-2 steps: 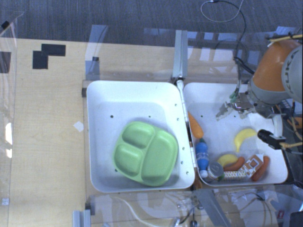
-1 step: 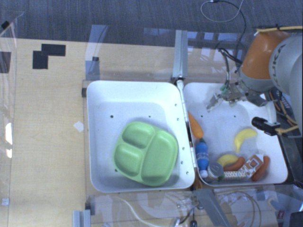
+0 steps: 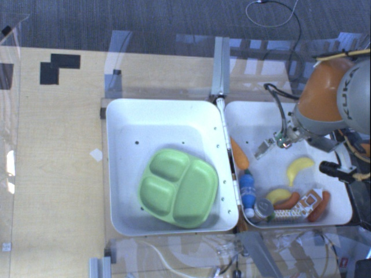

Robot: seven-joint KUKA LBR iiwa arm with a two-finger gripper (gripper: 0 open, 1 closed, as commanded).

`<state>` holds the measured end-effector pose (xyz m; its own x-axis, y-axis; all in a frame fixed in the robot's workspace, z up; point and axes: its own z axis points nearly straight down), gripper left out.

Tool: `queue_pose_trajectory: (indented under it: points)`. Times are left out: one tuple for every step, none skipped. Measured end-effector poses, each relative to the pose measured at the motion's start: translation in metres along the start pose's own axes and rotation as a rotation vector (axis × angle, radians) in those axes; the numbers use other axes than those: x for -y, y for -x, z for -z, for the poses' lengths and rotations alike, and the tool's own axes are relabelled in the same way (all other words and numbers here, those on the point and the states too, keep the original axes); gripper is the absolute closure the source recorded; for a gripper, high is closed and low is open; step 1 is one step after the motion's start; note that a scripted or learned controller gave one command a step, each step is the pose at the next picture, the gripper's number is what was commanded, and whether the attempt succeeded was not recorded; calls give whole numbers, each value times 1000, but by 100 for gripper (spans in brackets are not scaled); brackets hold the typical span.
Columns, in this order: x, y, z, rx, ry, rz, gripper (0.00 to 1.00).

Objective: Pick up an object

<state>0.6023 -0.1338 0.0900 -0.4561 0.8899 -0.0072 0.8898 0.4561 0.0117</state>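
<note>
You'll find the gripper hovering over the right bin, its fingers seemingly parted and holding nothing, with the banana lying just beside it and the carrot against the left wall.

- We can read part of some big letters, "KU", on the grey robot arm.
- The small box has print too tiny for us to read.
</note>
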Motion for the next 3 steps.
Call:
queue_pose_trajectory:
  points:
    - [43,5,1,2,0,-71,0]
    - [89,19,2,4,-1,-41,0]
    - [86,18,14,6,6,-40,100]
